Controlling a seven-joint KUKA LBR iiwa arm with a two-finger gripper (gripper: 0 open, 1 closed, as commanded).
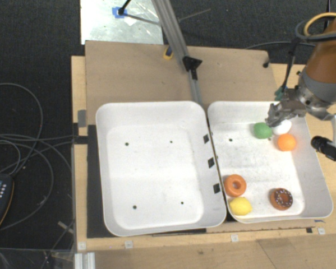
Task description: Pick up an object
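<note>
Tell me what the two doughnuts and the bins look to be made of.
Orange doughnut: probably moulded plastic or rubber toy food, with a uniform colour and soft sheen.
Brown doughnut: likely the same, dark glaze with pale speckles that look painted on.
Right bin and left bin: seemingly thin formed plastic, matte white, with rounded corners and a raised rim; the right one shows grey scuffs.
</note>
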